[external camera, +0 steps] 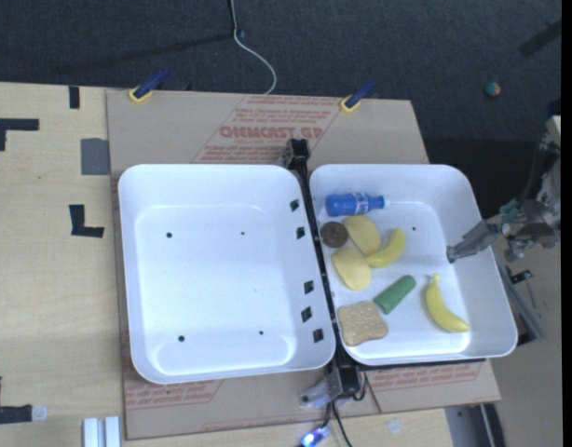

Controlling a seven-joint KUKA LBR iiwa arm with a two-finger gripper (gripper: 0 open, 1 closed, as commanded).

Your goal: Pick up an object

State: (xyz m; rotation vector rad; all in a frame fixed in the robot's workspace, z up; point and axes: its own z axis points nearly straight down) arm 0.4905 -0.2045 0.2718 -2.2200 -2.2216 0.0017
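Gripper (454,251): slim grey metal fingers (470,241) on a blocky grey-and-white wrist housing with dark fittings; detail blurred.

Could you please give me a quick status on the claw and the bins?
Claw over right bin's right rim, nothing seen held. Nearest: banana, green cylinder. Path clear.

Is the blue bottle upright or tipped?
Tipped: the blue bottle lies on its side on the right bin floor, long axis pointing across the view.
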